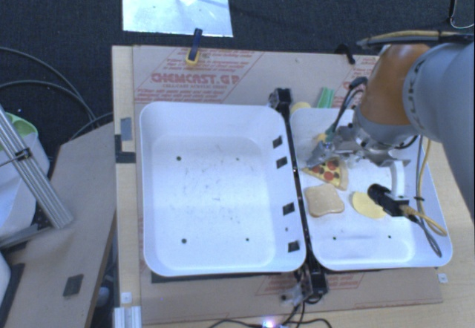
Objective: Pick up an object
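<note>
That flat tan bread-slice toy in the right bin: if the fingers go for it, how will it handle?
The tan bread-slice toy lies flat on the right white bin floor, so it probably won't roll or tip. Its low profile likely leaves little edge to pinch; it may slide when pushed. It looks like light, stiff plastic, though material is unclear.

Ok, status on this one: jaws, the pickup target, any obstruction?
Gripper low over pizza slice, right bin. Nothing seen held. Bread slice close beside it.
</note>
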`<move>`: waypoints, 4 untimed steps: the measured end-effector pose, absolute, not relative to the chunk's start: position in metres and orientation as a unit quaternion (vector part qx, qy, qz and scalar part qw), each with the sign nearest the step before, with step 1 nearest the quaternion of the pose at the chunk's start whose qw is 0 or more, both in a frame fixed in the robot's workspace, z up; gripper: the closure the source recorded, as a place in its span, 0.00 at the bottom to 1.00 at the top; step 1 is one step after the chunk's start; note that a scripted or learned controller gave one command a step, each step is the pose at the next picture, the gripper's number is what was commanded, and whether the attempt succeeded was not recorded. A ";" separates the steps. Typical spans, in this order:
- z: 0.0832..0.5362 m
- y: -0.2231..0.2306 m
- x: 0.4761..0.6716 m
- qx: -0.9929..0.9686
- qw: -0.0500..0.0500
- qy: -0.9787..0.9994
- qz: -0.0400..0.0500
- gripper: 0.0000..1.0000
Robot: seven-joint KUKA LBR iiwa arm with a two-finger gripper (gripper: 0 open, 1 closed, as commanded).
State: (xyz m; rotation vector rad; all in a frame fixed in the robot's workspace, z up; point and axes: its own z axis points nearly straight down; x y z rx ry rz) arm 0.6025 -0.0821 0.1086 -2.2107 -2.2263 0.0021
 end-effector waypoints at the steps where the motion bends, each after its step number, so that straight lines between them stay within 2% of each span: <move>1: 0.083 -0.098 0.589 -0.707 0.001 -0.707 0.001 0.00; 2: 0.098 -0.099 0.592 -0.707 -0.004 -0.707 -0.002 1.00; 3: 0.188 -0.013 0.519 -0.704 0.001 -0.711 -0.001 1.00; 4: 0.211 0.039 0.486 -0.703 0.001 -0.711 -0.001 1.00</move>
